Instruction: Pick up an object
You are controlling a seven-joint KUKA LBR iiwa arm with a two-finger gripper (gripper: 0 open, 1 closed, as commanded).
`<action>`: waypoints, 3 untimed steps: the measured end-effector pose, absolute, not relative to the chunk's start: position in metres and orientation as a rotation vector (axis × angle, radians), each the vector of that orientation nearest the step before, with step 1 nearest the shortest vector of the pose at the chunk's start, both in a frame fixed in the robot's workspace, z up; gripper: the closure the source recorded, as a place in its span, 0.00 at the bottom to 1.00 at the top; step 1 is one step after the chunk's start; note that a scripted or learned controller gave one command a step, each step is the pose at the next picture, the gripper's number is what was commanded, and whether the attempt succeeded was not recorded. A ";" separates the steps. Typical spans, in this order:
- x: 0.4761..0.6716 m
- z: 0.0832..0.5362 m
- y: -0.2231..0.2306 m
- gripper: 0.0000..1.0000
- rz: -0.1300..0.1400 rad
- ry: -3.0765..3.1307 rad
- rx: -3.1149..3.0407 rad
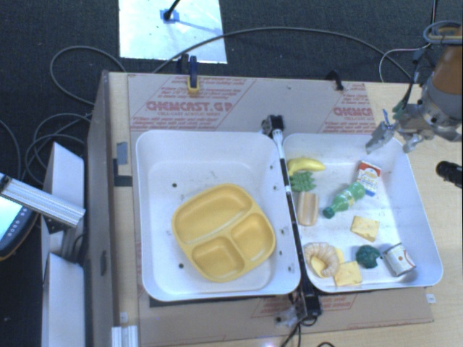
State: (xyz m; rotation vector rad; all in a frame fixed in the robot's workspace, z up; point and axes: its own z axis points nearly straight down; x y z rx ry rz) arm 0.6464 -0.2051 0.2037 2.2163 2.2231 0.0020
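My gripper (396,140) hangs above the far right corner of the right bin (419,215), its two fingers spread open with nothing between them. Below it in that bin lie a red and white carton (368,176), a green bottle (344,200), a banana (306,165), a green leafy piece (302,181), a tan bread stick (307,208), a yellow cheese wedge (364,228), a croissant-like pastry (322,258), a second yellow block (349,274), a dark green piece (367,256) and a small can (397,259).
The left bin (155,194) holds a yellow divided tray (223,231). A metal divider clamp (275,126) sits between the bins. Cardboard backs the bench, with cables on the dark floor around it.
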 end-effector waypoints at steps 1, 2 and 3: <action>0.635 0.085 -0.206 0.00 0.001 2.223 2.219; 0.636 0.098 -0.207 1.00 0.004 2.222 2.213; 0.634 0.099 -0.162 1.00 0.003 2.227 2.216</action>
